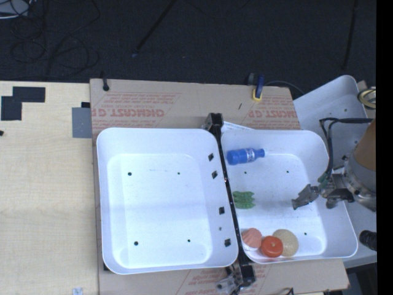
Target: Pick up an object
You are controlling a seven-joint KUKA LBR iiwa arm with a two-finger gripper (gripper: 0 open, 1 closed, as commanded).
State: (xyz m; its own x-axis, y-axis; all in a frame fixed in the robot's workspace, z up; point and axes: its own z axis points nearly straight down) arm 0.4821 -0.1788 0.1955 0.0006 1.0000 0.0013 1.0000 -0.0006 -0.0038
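Reaching in from the right, the gripper [314, 195] hangs over the right bin [331, 241] with nothing between its fingers.

Its fingers are spread apart, one dark tip pointing left and down near the bin's right side, well apart from every object. A blue bottle [245, 156] lies on its side near the far left corner of the right bin, its cap pointing right. A small green object [243, 200] sits just beside the divider between the bins, about midway along it. Three round pieces cluster at the near edge: a pinkish one [251, 237], a red one [271, 246] touching it, and a tan one [287, 241] behind the red. The left bin [113, 149] sits alongside, on brown cardboard [153, 106].
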